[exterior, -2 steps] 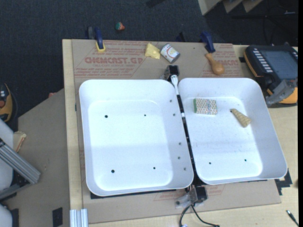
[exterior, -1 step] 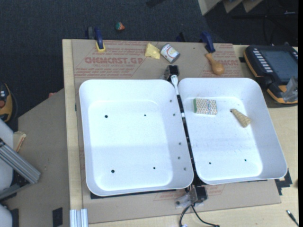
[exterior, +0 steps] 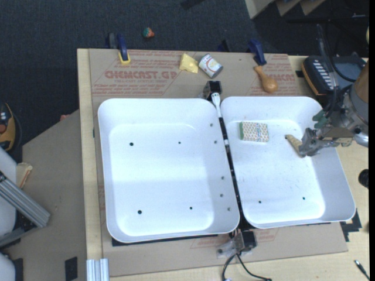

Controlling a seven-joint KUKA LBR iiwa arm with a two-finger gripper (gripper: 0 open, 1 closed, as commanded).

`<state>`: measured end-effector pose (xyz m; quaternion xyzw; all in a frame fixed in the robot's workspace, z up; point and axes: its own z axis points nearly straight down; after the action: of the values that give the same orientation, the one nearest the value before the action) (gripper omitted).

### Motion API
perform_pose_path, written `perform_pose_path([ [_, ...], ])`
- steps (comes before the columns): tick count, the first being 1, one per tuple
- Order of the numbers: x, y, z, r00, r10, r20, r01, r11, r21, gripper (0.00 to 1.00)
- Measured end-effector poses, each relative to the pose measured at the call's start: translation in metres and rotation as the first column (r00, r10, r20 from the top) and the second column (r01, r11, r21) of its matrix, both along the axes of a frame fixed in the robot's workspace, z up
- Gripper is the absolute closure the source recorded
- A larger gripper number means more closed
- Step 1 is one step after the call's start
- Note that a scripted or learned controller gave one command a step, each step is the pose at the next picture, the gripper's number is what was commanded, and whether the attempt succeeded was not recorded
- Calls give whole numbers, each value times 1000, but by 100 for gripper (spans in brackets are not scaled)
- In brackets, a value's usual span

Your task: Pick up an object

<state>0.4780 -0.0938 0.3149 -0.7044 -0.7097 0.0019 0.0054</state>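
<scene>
Reaching in over the right white plastic bin (exterior: 328, 212), the claw (exterior: 306, 146) sits low at that bin's right side; whether it is wide or narrow cannot be told. A small tan object (exterior: 292, 139) lies touching its tip. Left of it, a speckled rectangular packet (exterior: 254, 132) rests flat in the same bin.
</scene>
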Motion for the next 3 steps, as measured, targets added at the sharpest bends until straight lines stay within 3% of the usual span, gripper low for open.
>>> perform_pose_path([
  [1, 15, 6, 193, 999, -5, 33, 5, 1000, -8, 100],
  [2, 10, 29, 92, 1000, -5, 0, 5, 1000, -4, 100],
  [3, 0, 38, 12, 1000, -8, 1, 8, 1000, -4, 100],
])
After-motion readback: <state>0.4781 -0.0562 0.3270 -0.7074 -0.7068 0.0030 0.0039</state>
